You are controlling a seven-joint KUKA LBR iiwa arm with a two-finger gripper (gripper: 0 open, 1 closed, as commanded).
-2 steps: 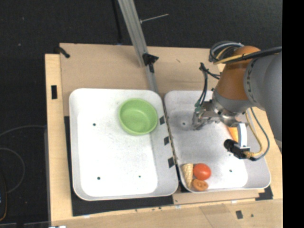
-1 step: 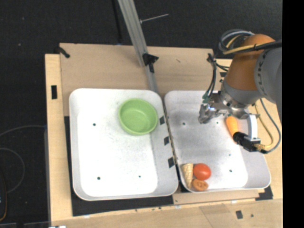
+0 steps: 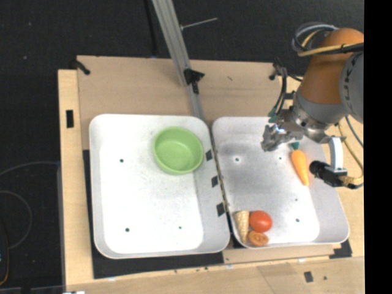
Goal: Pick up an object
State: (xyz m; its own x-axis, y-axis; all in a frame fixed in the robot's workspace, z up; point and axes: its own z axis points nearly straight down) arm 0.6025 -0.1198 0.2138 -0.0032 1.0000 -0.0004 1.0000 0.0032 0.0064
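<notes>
Grey arm (image 3: pixel 352 90) with a rounded orange band (image 3: pixel 327 66), looped grey cables (image 3: pixel 309 35) on top, and a small dark metal gripper (image 3: pixel 272 138).

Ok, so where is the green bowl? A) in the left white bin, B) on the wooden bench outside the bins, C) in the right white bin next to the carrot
A: the green bowl sits inside the left white bin, toward its upper right part, while the carrot lies in the right white bin.

No readable text, label or number shows anywhere
</notes>
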